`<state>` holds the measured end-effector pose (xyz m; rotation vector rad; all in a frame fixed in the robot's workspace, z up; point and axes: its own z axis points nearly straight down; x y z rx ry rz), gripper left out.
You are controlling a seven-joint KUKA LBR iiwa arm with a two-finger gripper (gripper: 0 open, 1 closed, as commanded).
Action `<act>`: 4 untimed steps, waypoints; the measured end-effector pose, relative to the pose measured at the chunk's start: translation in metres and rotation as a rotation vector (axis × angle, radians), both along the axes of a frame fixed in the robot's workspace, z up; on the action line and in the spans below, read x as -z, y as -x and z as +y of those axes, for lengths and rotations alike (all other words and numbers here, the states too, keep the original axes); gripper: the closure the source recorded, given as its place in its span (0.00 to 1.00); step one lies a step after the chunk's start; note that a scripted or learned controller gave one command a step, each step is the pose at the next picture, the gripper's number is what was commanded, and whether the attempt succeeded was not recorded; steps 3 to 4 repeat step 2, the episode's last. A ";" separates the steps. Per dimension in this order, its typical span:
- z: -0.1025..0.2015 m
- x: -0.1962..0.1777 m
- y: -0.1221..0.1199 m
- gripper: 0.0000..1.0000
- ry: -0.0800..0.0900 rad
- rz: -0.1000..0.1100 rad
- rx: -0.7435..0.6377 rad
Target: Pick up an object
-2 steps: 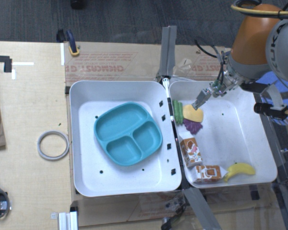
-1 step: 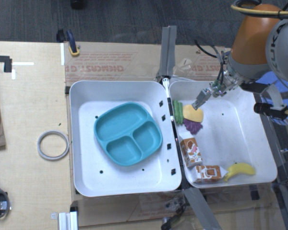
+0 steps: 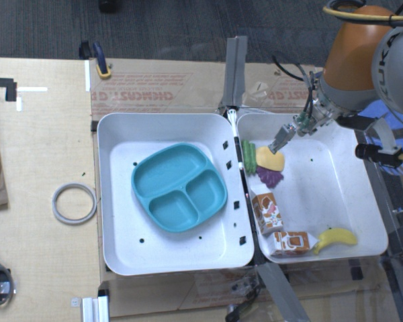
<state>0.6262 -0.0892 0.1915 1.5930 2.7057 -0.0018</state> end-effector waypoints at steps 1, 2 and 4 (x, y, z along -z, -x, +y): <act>0.000 0.000 0.000 0.00 0.000 0.000 0.000; 0.031 0.000 -0.001 0.00 0.000 0.000 0.185; 0.031 0.000 -0.001 0.00 0.000 0.000 0.185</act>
